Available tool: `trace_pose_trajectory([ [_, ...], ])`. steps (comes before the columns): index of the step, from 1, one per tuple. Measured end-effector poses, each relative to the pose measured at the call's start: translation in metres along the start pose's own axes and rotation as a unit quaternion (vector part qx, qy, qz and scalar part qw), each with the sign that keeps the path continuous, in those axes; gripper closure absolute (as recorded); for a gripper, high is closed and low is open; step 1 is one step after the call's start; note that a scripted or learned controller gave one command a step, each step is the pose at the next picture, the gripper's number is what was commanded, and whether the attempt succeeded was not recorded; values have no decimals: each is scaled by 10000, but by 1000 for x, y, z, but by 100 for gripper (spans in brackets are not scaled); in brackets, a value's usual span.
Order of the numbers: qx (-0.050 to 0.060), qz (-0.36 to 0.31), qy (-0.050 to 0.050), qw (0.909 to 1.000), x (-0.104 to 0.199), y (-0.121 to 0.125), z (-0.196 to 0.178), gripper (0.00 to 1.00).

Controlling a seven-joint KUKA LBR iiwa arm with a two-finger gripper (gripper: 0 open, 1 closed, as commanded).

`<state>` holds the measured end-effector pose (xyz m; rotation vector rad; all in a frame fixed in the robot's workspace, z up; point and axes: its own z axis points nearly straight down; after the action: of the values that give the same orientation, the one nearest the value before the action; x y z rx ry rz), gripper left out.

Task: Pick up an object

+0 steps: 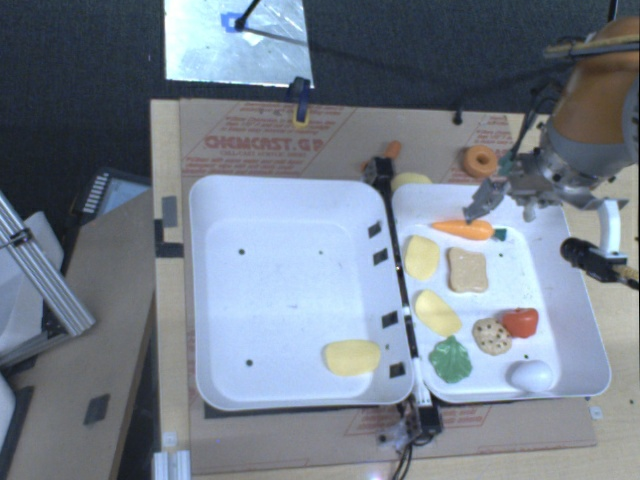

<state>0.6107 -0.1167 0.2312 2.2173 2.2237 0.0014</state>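
My gripper (483,201) hangs over the back of the right bin (575,313), just above the right half of an orange carrot (463,230) with a green tip. I cannot see anything held in it. In the same bin lie a slice of bread (467,270), two pale yellow pieces (422,258) (437,312), a green lettuce leaf (451,359), a brown cookie (491,336), a red tomato (520,321) and a white egg (531,375). The left bin (230,268) holds one yellow piece (352,357) near its front right corner.
A doughnut (480,160) lies on the cardboard behind the right bin, a yellow object (410,180) sits just behind that bin's back rim, and a small orange item (393,149) is nearby. A foil sheet (237,28) lies at the far back left.
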Motion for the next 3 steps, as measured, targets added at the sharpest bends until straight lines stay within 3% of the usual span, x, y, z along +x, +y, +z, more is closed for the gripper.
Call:
trace_pose_trajectory([
  [1,-11,-47,12,10000,90,43,32,0],
  [2,56,46,5,10000,24,-42,153,0],
  [3,-4,32,-8,10000,-28,-89,145,0],
])
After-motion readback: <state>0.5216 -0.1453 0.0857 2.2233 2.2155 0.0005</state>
